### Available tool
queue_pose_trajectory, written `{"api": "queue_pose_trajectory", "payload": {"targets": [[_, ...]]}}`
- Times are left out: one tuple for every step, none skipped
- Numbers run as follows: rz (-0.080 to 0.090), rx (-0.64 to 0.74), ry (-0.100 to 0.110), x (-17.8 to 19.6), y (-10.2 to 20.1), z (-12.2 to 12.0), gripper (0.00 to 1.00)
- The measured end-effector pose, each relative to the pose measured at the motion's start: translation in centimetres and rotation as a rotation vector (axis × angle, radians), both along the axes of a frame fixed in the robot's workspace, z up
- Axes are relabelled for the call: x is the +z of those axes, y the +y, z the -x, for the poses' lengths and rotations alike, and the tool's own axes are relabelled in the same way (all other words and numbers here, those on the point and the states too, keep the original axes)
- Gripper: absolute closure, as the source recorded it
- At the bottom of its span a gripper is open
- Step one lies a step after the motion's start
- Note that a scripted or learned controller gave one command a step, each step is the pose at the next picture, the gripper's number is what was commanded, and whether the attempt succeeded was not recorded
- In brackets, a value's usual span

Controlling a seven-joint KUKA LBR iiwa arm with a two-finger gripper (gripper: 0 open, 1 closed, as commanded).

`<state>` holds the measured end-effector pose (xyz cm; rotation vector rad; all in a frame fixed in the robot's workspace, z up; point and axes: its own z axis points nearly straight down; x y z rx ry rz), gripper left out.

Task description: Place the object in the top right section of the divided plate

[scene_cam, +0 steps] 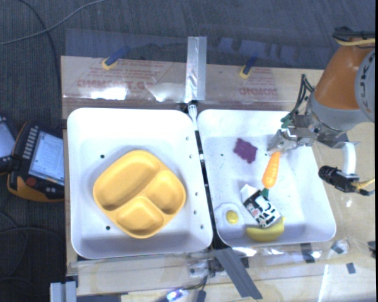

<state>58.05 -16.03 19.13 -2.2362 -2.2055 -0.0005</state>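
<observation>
The yellow divided plate lies in the left bin, and nothing rests in its three sections. In the right bin an orange carrot lies lengthwise. My gripper sits right at the carrot's upper end, touching or nearly touching it. From this angle the wrist hides how the gripper meets the carrot. The arm's grey and orange body comes in over the right bin's far right corner.
The right bin also holds a purple piece, a fried egg toy, a small printed packet and a banana near the front wall. A raised rim separates the two bins. A teach pendant lies left of the bench.
</observation>
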Motion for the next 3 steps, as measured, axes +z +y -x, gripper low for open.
{"api": "queue_pose_trajectory", "payload": {"targets": [[0.002,-0.036,0.003,-0.4,-1.2,7.1,1.0],[0.002,-0.157,0.002,2.3,-5.3,4.3,1.0],[0.004,-0.181,0.003,3.0,-5.4,9.6,1.0]]}}
